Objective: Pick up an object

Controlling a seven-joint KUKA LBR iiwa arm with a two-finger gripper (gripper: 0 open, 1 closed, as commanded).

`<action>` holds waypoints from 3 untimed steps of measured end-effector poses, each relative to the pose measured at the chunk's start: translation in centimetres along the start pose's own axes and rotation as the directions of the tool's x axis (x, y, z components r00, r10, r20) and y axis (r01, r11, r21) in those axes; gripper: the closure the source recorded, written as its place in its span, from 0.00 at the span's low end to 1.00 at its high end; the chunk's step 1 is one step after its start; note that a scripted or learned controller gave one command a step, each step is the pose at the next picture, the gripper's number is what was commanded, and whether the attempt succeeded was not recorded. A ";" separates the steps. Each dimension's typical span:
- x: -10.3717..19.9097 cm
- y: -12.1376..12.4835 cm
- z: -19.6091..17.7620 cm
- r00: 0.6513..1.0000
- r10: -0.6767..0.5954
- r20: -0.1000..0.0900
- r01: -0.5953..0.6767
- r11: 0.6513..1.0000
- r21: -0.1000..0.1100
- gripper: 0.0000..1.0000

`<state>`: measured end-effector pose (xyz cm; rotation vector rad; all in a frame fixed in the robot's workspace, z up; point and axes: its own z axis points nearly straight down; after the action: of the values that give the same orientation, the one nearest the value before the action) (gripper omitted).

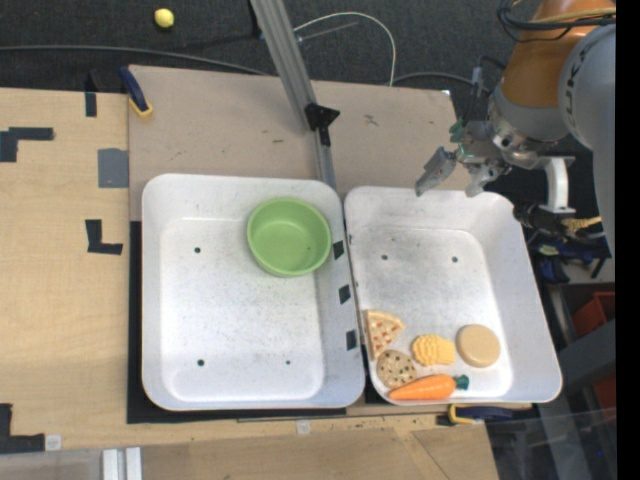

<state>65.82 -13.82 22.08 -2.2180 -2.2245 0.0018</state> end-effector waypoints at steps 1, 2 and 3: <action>0.0 0.0 0.0 1.000 0.000 0.000 0.000 1.000 0.000 0.00; -0.2 -0.1 4.4 1.000 0.001 0.000 -0.001 1.000 0.004 0.00; -0.4 -0.3 8.8 1.000 0.001 0.000 -0.001 1.000 0.004 0.00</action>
<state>65.54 -14.20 13.29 -2.2170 -2.2216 0.0071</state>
